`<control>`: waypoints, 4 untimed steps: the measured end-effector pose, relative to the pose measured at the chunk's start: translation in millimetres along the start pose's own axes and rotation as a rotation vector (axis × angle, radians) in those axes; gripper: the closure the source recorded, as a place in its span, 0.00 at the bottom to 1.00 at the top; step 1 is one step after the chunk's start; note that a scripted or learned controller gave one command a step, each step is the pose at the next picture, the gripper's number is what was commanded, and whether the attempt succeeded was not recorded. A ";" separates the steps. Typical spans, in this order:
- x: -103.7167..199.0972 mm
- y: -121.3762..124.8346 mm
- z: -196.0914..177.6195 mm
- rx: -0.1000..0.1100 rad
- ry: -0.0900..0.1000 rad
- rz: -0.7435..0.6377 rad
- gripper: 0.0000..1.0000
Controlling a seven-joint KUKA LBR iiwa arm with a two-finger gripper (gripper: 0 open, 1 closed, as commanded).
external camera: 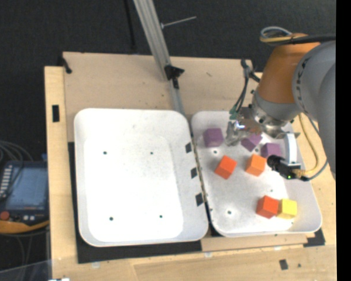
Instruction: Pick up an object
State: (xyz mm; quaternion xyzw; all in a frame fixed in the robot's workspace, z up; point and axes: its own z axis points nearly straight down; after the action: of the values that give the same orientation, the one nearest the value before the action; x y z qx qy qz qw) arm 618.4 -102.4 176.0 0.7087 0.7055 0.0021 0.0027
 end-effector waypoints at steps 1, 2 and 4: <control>2.2 3.9 -44.8 0.000 0.000 -0.007 1.00; 1.2 4.6 -44.9 0.004 -0.001 -0.008 1.00; 108.6 -31.2 -57.6 0.007 0.003 -0.012 1.00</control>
State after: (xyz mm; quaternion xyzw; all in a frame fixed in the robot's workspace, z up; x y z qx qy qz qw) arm 587.3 6.4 233.3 0.7044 0.7098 0.0008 -0.0007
